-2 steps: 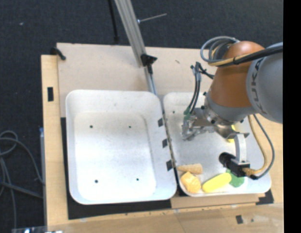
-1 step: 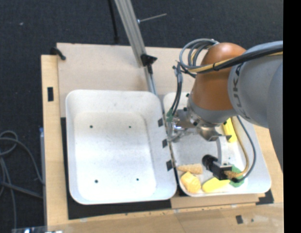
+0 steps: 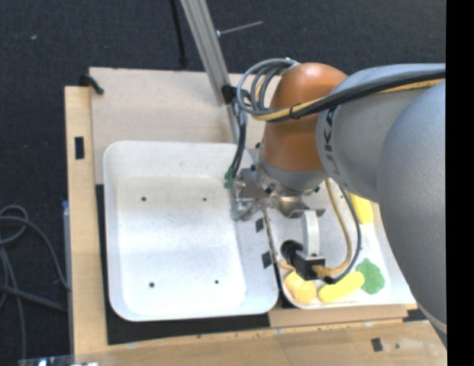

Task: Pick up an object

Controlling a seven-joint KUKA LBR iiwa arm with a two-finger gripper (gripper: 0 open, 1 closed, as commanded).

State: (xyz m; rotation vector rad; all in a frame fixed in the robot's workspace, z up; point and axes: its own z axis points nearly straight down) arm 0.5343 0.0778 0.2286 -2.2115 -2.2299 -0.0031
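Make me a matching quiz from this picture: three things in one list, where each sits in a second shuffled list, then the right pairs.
Things:
1 green lump
2 rail
3 cables

Places:
A on the floor, view's left
B in the right bin
C rising from the bench's far side

Pairs: 1-B, 2-C, 3-A

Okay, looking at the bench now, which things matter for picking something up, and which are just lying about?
For the job:
- yellow pieces in the right bin
- green lump beside them in the same bin

Just lying about:
- left bin
- metal rail slanting in from the top
- loose cables on the dark floor, off the bench
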